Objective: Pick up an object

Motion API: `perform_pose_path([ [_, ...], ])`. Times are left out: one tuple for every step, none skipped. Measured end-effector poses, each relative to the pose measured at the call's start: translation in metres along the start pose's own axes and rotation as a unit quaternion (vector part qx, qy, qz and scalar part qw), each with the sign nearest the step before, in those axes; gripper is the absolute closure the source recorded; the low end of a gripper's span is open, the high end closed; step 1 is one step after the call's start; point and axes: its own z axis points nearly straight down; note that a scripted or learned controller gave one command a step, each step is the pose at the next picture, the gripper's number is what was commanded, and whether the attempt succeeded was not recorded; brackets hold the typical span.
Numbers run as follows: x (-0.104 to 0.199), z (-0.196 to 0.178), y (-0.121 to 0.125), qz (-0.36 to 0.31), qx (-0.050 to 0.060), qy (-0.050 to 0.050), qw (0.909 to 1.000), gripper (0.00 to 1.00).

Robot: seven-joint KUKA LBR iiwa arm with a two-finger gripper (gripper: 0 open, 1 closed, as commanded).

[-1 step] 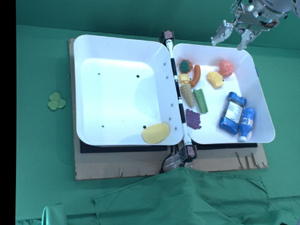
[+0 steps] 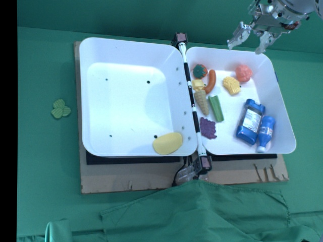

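Two bins on bench; jaws spread, empty, above right bin's far rim, toys below.

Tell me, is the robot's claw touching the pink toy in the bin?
Apart. The camera view shows the gripper hovering above the right bin's far rim, open, with bare white floor between it and the pink toy.

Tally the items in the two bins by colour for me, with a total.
Yellow: 3, the lemon-like piece in the left bin, corn piece, small block
Blue: 2 bottles
Green: 1 stick
Purple: 1 grape bunch
Orange-red: 2, sausage, round piece
Tan: 1 cone
Red-and-green: 1 berry
Total: 11
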Motion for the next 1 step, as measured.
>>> perform_pose_path([
  [0.0066,0.0472,0.0059,0.0,0.002,0.0,1.0,0.0],
])
